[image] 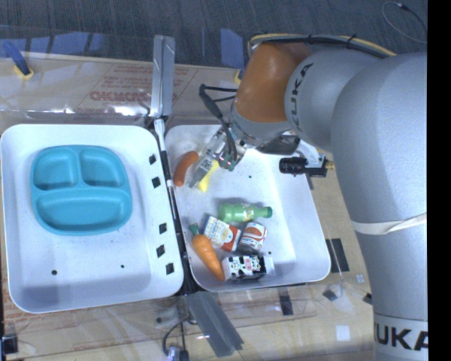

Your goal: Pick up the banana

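Camera view: gripper over the banana at the back of the right bin

The right bin (304, 258) serves as the landmark here. At its far-left corner the gripper (214, 159) hangs low, and a yellow banana (204, 177) shows just under its tip, with an orange-brown sausage-like piece (184, 167) touching the banana's left side – whether the banana sits between the fingers or merely below them cannot be told, nor whether the tool is released or clenched. The grey arm (376, 126) with its orange band (267, 81) covers the bin's far-right corner and right rim.

Toward the bin's near side lies a cluster: a green bottle (244, 213) on its side, just nearer than it a small red-and-white carton (222, 233) and a red can (252, 236), then a carrot (207, 256) against the left wall and a black-and-white carton (247, 267) by the near wall.

Left of this bin, wall to wall with it, the left bin (90, 284) holds a blue divided tray (80, 189) in its far half.

Both bins stand on a pale wooden bench (301, 329) – clear plastic sheeting (83, 89) with red print lies beyond them, and a dark carpeted floor (173, 2) lies past the bench
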